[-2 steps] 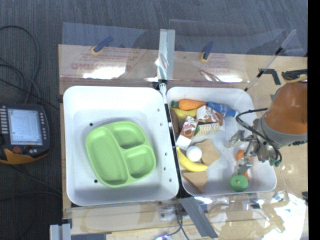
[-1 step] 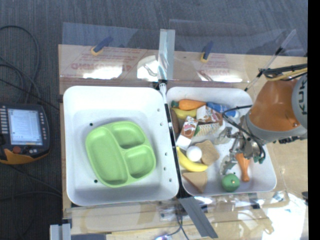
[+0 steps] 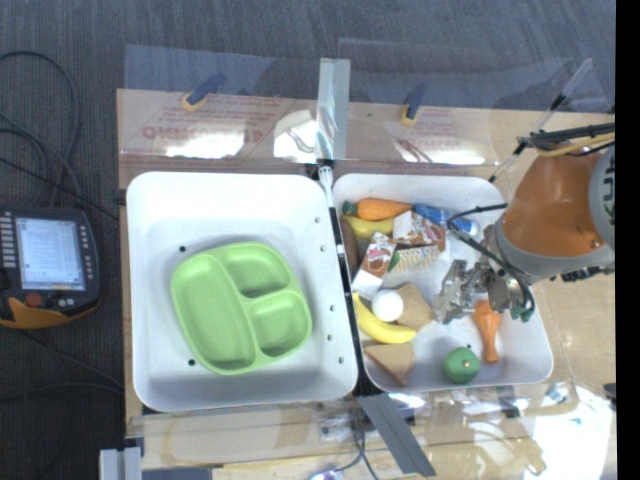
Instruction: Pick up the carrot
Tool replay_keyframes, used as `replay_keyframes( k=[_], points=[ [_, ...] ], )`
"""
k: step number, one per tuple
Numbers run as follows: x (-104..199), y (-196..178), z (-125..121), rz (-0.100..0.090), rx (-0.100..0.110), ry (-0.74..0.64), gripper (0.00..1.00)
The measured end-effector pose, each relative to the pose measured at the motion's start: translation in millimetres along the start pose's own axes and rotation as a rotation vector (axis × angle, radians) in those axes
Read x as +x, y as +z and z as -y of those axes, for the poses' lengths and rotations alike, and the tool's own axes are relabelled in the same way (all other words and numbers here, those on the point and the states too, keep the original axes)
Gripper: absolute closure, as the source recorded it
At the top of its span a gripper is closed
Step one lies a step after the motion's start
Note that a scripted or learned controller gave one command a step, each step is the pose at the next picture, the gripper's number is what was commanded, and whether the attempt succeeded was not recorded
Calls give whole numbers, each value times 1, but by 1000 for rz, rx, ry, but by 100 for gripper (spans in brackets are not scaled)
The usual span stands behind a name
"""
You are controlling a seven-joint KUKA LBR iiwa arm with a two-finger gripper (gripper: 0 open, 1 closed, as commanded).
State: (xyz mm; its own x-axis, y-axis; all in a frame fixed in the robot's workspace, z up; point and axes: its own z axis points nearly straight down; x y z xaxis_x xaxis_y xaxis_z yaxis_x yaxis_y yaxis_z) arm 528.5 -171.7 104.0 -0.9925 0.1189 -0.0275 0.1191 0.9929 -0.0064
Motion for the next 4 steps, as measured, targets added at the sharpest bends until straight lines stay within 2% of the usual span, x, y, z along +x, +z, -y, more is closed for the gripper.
replay_keyframes(
  k=[1,2,3,4],
  points=[
    [30,-73,-65,-20,-6,91,100],
    [23,-252,8,-14,-1,209,100],
    [-27,-384,-12,-16,-4,14,100],
    [29,-383,43,-22,-6,-106,100]
  ],
)
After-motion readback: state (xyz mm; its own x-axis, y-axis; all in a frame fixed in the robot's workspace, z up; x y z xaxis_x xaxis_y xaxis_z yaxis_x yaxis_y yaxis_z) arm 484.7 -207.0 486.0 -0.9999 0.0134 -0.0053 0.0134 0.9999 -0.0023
